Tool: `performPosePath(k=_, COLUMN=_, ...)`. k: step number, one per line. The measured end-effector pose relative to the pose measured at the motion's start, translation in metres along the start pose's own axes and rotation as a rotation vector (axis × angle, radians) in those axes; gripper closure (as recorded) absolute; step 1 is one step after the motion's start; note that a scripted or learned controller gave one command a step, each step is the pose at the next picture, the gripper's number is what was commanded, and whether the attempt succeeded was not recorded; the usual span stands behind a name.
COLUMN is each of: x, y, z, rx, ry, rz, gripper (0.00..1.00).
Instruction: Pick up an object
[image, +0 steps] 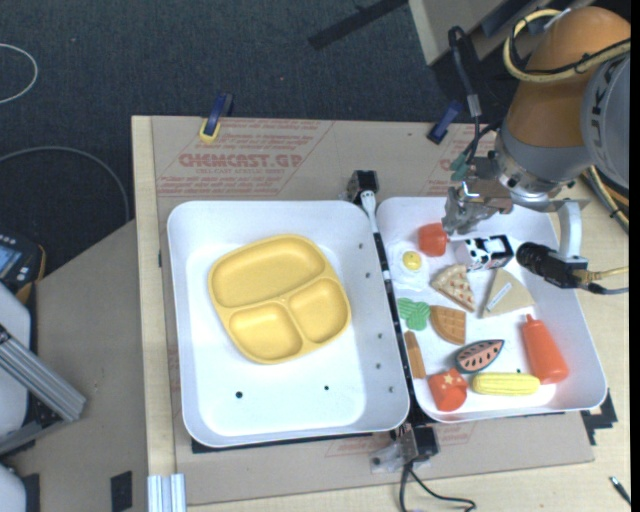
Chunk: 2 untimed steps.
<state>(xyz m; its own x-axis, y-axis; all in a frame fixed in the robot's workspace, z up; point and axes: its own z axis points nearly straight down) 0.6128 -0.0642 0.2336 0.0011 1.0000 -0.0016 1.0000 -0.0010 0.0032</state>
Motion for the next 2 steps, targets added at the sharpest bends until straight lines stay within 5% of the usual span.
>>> performPosePath(k=2, x=0.003, y=-0.008, z=0.001, rx=0.002, ry=0.001, rz=-0.001, gripper=1.00)
